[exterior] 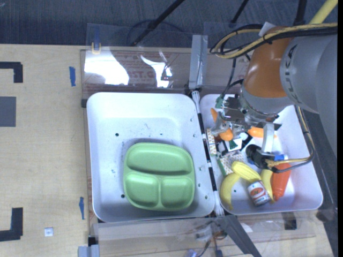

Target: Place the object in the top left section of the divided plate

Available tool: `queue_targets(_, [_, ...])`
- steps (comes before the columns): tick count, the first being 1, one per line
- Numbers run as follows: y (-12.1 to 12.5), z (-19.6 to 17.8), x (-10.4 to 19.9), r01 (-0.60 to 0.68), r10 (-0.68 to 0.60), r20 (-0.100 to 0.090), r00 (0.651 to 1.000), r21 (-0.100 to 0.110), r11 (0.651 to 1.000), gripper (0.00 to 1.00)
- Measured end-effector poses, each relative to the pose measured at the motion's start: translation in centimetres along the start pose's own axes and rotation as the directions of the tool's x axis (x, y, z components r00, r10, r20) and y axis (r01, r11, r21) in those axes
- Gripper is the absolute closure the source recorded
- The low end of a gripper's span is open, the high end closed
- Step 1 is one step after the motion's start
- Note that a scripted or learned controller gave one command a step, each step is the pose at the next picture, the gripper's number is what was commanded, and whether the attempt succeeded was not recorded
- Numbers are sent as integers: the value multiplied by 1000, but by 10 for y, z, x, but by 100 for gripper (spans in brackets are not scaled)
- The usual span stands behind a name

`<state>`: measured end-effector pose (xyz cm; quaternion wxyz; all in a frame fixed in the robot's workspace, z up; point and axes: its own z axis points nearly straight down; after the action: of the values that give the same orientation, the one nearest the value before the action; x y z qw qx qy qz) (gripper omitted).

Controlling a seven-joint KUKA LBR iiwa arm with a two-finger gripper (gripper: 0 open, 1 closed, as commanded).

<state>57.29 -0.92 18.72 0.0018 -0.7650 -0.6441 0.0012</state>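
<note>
Single fixed camera above the bench [37,143], looking down at a slant. Far edge lies toward 12 o'clock, near edge toward 6. Moderate range: both white bins fit, left bin [107,116] central, right bin [305,191] at 3 o'clock.

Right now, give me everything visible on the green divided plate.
The green divided plate is a matte, plastic-looking tray with rounded corners and raised ridges that split it into one long section on the far side and two smaller ones on the near side. It lies flat, open side up, in the near half of the left bin, slightly rotated. All three sections hold nothing. Only the bin floor touches it.
</note>
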Motion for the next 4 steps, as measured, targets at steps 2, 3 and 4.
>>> queue_targets(2, [-8,-25,95,-182,182,1,983,-4,983,100])
queue_targets(3, [-32,-83,92,-518,518,0,855,-3,855,100])
queue_targets(4, [-58,-176,139,-666,666,0,746,-3,746,100])
